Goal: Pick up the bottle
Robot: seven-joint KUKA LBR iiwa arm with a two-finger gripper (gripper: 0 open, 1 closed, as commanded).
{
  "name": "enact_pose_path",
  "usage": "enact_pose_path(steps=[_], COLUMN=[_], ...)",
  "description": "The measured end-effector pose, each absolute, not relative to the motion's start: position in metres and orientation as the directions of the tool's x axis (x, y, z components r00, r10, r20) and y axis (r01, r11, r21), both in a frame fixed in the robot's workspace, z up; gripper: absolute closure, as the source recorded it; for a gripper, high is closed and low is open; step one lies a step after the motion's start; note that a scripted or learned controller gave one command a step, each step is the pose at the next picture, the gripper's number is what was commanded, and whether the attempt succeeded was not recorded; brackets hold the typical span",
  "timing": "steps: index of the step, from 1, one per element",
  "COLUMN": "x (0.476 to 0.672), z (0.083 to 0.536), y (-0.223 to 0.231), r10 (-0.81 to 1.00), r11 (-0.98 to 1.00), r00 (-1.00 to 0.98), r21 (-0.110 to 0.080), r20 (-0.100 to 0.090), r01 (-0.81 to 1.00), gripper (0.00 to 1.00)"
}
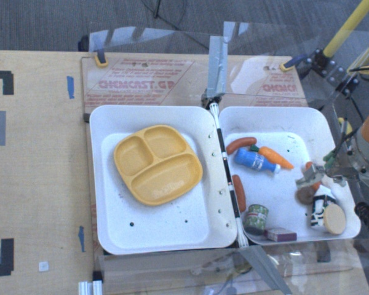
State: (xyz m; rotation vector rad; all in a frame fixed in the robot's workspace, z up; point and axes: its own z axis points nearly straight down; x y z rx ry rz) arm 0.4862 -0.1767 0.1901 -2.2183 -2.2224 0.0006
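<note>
My gripper (pixel 320 176) hangs over the right edge of the right-hand bin (pixel 277 112), above a brown disc and a black-and-white toy, and I cannot tell how it is set. The blue bottle (pixel 256 161) lies on its side in that bin's upper left part, well apart from my tool, between a red sausage (pixel 241 144) and a carrot (pixel 275 157). A yellow divided plate (pixel 158 163) sits in the left bin (pixel 104 183).
</note>
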Motion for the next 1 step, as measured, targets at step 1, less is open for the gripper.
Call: enact_pose_path(steps=[1], x=[0.5608], z=[0.1842], y=[-0.0694], r10=[0.96], r11=[-0.279], r00=[0.279], r21=[0.001], r20=[0.0], r01=[0.96], gripper=[0.0])
